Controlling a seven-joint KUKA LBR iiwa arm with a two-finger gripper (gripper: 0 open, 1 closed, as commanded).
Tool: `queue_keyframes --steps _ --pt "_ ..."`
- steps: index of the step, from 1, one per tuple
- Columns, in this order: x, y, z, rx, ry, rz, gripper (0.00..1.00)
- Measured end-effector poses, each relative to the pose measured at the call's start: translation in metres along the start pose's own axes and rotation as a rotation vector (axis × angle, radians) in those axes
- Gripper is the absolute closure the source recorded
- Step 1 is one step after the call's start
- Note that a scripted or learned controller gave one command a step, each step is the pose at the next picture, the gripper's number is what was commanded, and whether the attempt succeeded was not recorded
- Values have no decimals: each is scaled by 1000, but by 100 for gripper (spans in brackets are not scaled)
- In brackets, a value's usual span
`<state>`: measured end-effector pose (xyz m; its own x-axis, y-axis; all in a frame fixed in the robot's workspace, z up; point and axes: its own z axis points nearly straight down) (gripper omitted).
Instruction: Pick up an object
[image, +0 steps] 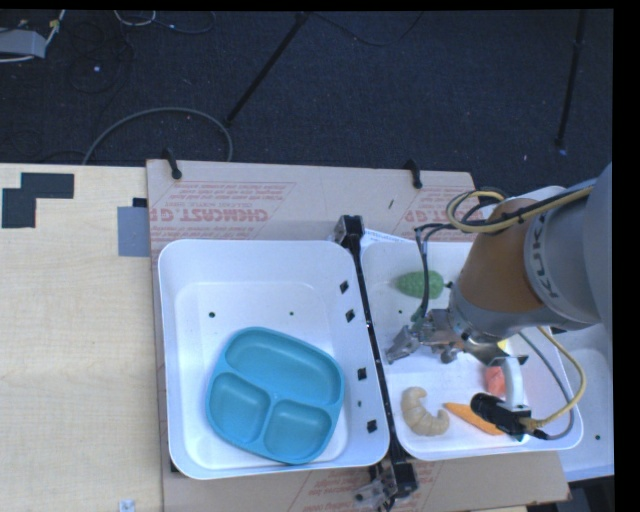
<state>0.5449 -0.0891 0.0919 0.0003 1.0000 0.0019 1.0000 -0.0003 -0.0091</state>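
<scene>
The claw (405, 345) hangs low in the right bin (420, 445), whether spread or clenched I cannot tell, and the croissant (424, 413) lies just below it toward the front wall, nearest of the objects.

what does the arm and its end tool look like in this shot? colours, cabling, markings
The arm is a thick grey cylinder with dark lettering on its side, then an orange band above the wrist. Yellow and black cables loop off it and trail down the far side. The gripper is small, bare grey metal.
</scene>
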Motion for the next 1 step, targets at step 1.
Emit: queue_keyframes --steps 1 --pt "-2 0 -13 -2 0 6 100"
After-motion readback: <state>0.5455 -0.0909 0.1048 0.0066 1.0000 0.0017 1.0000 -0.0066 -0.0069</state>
